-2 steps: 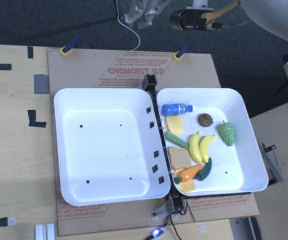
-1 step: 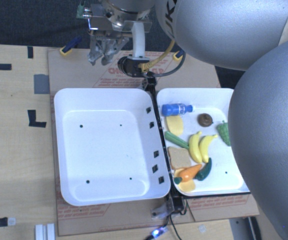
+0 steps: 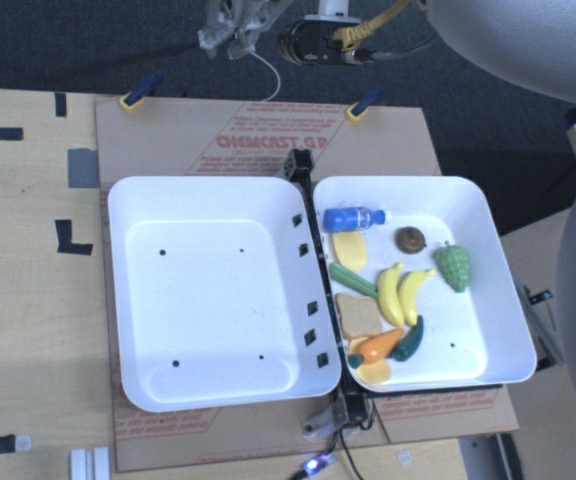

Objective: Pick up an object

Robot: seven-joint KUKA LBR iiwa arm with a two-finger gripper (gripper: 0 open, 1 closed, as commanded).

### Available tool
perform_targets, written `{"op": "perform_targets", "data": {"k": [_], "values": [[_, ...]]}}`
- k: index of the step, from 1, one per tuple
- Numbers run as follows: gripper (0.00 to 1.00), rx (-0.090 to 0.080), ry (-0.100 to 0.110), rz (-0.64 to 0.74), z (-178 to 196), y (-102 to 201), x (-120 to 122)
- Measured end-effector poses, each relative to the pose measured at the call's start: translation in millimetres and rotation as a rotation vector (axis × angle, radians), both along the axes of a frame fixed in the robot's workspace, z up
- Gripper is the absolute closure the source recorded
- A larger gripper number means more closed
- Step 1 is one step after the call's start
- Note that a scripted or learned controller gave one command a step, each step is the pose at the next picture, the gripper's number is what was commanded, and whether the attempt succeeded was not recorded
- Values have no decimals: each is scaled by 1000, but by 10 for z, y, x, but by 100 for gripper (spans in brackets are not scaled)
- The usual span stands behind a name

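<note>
Up at the top of the camera view, the gripper [image 3: 236,23] hangs beyond the far edge of the bench, well apart from both bins. Nothing sits between its fingers, and from here I cannot tell how wide they stand. It looks parked out of the way, so the camera gets a clean look down at the bins.

Everything worth picking sits in the right bin [image 3: 473,353], bunched against its left wall beside the divider. A blue bottle [image 3: 353,218] lies on its side at the far end. Just below it comes a pale yellow piece [image 3: 349,249], then a green pod [image 3: 353,282], a slice of bread [image 3: 359,316] and a carrot [image 3: 380,346] touching a dark green vegetable [image 3: 410,336]. 2 bananas [image 3: 401,293] lie near the middle. A brown lump [image 3: 410,239] and a green bumpy fruit [image 3: 454,267] sit apart from the cluster, so I judge them the easiest to reach cleanly. The left bin [image 3: 128,268] stands alongside, likely as the drop spot.
</note>
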State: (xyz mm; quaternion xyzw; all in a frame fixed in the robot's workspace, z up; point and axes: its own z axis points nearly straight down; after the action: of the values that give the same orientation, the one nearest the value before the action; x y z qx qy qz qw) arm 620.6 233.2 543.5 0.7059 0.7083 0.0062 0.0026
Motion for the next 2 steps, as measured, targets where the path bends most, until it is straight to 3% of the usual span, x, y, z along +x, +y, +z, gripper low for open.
{"op": "perform_targets", "data": {"k": [1,2], "values": [[100,-12,30,-3,-1478,-7,-53],[100,0,-1,0,7,3,-56]]}}
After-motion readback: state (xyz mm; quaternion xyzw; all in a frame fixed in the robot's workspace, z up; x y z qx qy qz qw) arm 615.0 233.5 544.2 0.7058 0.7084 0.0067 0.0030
